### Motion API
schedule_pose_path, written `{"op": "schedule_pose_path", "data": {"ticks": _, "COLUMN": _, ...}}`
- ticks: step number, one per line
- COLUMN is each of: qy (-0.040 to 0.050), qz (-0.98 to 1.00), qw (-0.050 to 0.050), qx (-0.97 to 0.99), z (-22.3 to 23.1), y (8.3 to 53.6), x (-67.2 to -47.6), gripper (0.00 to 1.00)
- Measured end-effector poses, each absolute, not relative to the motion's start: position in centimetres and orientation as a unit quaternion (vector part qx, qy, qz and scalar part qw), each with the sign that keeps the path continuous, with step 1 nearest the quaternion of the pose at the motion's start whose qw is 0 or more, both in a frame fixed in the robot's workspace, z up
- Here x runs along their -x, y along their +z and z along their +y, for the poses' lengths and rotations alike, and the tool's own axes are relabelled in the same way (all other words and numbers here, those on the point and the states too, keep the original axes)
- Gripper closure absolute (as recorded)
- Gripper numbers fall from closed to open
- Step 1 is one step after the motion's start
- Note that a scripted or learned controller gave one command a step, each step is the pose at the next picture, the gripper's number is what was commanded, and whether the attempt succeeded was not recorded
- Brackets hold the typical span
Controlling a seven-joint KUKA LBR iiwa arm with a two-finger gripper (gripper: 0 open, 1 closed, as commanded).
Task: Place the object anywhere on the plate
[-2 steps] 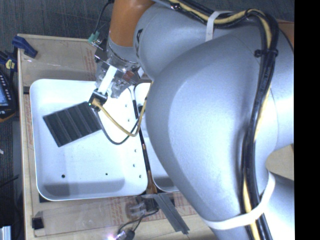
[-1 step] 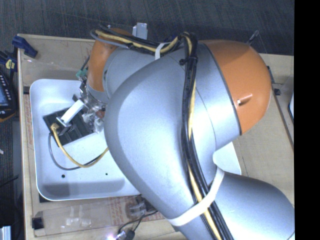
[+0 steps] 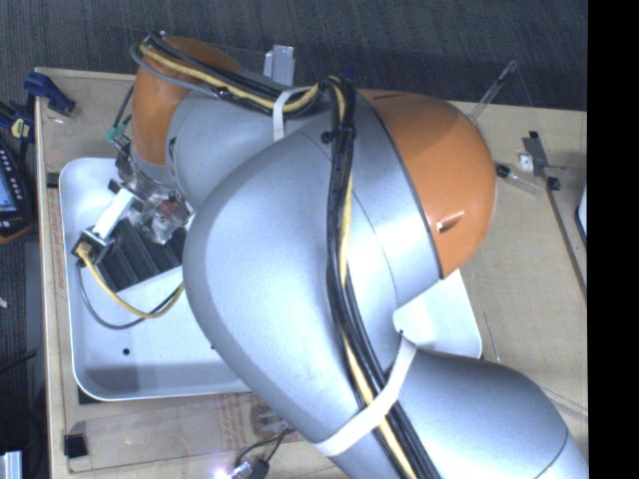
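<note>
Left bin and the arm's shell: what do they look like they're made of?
The left bin looks like white moulded plastic, smooth with a slight gloss: soft highlights and rounded corners, though painted metal is possible. The arm's shell looks like grey painted metal or hard plastic with a satin sheen. The bench looks like pale unfinished wood.

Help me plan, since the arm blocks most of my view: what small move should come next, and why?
Probably lift the gripper a little. It sits low in the left bin, and the arm covers much of both bins, so a lift might reveal object and plate.
</note>
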State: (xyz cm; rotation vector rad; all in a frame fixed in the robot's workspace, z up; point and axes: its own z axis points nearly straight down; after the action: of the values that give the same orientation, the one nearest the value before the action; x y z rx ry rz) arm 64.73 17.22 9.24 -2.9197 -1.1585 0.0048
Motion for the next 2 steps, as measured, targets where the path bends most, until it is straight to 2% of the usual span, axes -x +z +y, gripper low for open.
{"op": "schedule_pose_path", "data": {"ticks": 1, "qy": 0.0128, "qz": -0.54, "qw": 0.014, "qx": 0.842, "z": 14.1, "y": 9.1, "x": -64.2, "gripper": 1.0}}
{"op": "schedule_pose_path", "data": {"ticks": 2, "qy": 0.0018, "qz": -0.499, "qw": 0.001, "qx": 0.867, "z": 14.5, "y": 25.4, "x": -56.6, "gripper": 1.0}}
